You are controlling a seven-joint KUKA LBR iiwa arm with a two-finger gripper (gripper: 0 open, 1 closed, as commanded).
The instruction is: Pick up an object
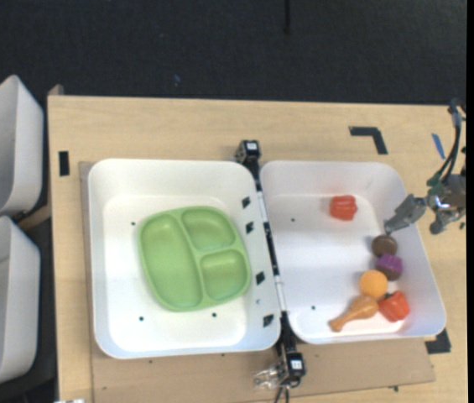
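Lying low in the right bin (304, 200): drumstick (352, 312), red piece (395, 306), orange ball (373, 284), purple piece (390, 266), brown ball (384, 245) crowding together, end effector (425, 212) hovering beside, grip state unclear.

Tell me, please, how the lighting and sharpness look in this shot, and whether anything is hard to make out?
In the camera view, the light is even and soft, so both white bins look washed out and shadows are faint. The green divided plate reads clearly. The whole camera view is slightly soft. The gripper at the right edge is blurred and partly cropped, so its state is unclear.
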